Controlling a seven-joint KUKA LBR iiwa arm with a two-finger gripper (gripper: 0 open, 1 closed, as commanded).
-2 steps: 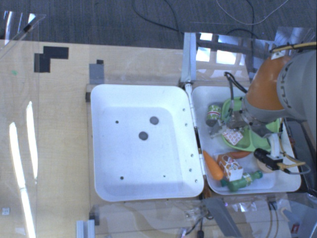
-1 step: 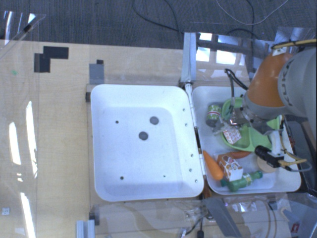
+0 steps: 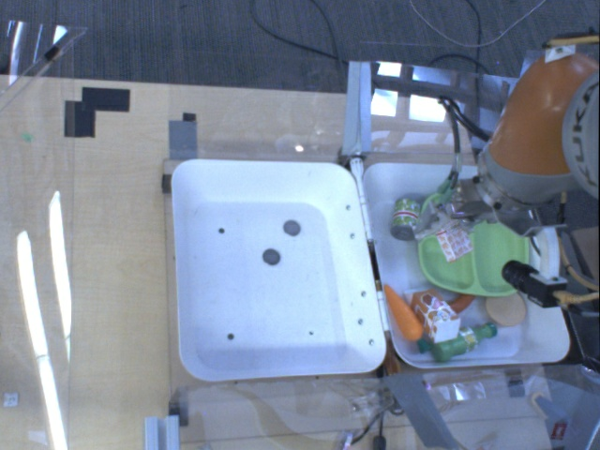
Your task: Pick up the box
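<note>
The box (image 3: 438, 314) is a small orange and white carton lying near the front of the right bin (image 3: 553, 345), between an orange carrot (image 3: 404, 315) and a green bottle (image 3: 460, 341). My gripper (image 3: 439, 212) hangs over the far part of that bin, above the back edge of a green plate (image 3: 473, 259) and right beside a small green-labelled can (image 3: 406, 217). It is well behind the box and apart from it. The arm's orange band (image 3: 539, 120) and grey wrist hide the bin's back right corner.
The left bin (image 3: 187, 279) has two small grey discs (image 3: 280, 243) on its floor. A tan round object (image 3: 507, 311) lies right of the box. A black part (image 3: 527, 283) juts over the plate's right edge. Cables trail across the dark floor behind.
</note>
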